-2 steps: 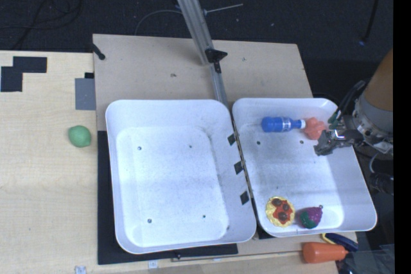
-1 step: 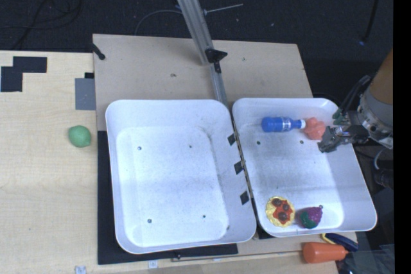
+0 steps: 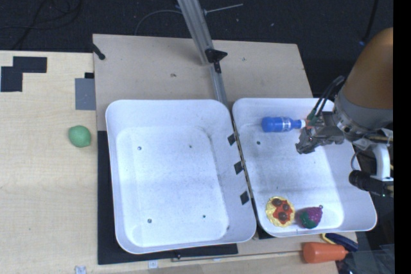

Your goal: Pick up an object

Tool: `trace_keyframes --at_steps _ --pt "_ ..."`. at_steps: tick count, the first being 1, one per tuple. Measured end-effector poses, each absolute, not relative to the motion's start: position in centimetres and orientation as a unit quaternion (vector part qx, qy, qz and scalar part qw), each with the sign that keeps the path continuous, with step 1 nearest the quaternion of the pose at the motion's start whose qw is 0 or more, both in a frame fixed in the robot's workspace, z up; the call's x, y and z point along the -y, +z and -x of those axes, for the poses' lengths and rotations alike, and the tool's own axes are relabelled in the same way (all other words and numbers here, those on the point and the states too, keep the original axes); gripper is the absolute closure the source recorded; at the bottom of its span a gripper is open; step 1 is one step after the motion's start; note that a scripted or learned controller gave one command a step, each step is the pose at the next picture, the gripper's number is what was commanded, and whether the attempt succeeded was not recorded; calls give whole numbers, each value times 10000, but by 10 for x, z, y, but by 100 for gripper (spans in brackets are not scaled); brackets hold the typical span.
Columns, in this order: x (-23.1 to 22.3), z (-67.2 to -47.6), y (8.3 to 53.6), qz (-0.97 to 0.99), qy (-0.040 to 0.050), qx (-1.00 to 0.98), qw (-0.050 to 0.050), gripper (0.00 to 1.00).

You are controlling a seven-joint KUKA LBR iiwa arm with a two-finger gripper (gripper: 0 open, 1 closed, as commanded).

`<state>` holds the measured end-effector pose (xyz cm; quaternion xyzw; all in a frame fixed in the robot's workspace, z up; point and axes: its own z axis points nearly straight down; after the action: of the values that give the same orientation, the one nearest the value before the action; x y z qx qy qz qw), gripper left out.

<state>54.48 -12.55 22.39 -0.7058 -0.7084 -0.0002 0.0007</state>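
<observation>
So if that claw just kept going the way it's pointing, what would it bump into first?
Probably the blue bottle. The gripper points left and slightly down, just right of the bottle's cap in the right bin. Depth is unclear, so it may reach the bin floor first.

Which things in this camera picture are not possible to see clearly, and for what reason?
- Gripper: small and dark over the right bin; the state of its grip near the blue bottle cannot be told.
- Yellow and red toy and purple and green toy: too small to identify.
- Orange object below the bin: cut off by the bottom edge.
- Green ball: blurred, no surface detail.
</observation>
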Motion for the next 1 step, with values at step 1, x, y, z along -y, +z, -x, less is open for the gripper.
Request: trace_keyframes --at_steps 1 --pt "75 -532 235 7059 -6 7083 1 100"
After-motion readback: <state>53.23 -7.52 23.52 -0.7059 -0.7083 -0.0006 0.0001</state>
